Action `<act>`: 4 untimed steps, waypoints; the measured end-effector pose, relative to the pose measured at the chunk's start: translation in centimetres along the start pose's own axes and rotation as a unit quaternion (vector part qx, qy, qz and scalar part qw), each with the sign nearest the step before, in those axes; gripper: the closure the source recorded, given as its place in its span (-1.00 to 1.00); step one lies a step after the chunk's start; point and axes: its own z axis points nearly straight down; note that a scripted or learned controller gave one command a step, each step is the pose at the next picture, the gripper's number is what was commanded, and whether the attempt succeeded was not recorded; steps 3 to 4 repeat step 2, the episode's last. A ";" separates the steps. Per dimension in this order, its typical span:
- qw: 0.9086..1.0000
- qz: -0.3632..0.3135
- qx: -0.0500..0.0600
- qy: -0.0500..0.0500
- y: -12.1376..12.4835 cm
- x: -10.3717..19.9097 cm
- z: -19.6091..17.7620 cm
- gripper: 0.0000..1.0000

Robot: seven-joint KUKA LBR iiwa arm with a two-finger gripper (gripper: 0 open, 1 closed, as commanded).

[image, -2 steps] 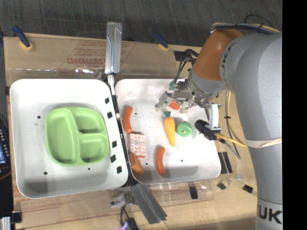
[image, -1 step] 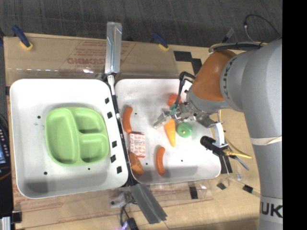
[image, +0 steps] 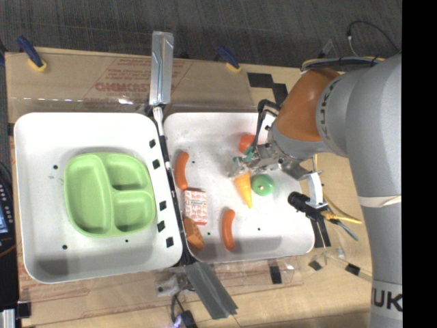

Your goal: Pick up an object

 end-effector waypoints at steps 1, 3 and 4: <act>0.998 -0.059 0.001 0.001 -1.1 0.9 -1.0 1.00; 1.000 0.022 -0.001 0.000 0.2 3.5 -9.3 1.00; 1.000 0.022 -0.001 0.000 0.2 3.5 -9.3 1.00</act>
